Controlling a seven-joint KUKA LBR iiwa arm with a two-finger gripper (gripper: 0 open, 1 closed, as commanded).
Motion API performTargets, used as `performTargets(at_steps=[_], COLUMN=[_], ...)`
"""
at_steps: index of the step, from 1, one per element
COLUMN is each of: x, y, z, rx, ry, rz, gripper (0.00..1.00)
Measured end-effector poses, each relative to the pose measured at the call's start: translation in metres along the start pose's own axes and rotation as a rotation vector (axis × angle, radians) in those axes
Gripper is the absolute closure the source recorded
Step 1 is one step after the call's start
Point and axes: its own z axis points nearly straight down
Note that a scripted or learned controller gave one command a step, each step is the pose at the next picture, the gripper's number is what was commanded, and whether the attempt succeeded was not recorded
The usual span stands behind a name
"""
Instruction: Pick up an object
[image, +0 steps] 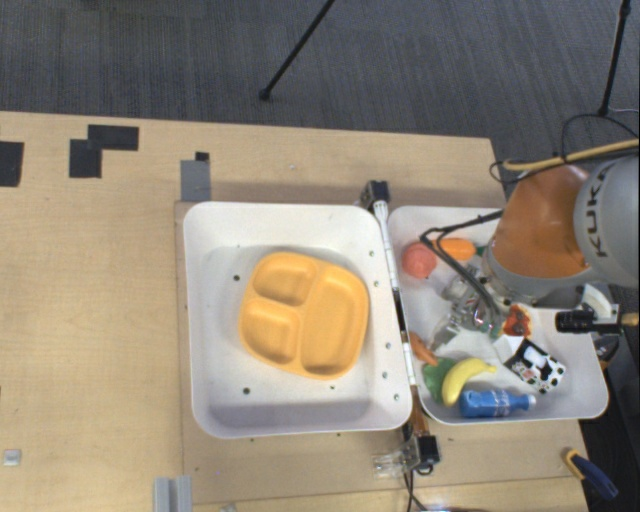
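**Small toys packed in the right bin, gripper low among them**

The nearest candidate, a banana (468, 377), lies in the right bin (590, 400), touching a green piece (437, 378) and just above a blue bottle (497, 403). It looks like light, stiff, smooth plastic; I judge a hold across its middle safest, since the curved ends could slip. A pink ball (420, 260) and an orange one (456, 247) sit near the far wall. The gripper (466, 322) hangs above the banana; I cannot tell how it is set. The left bin (210, 300) holds a yellow tray (303, 313).
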Motion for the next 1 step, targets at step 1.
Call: performTargets(at_steps=[1], x=[0.0], y=[0.0], z=[0.0], rx=[0.0], ry=[0.0], rz=[0.0], gripper=[0.0])
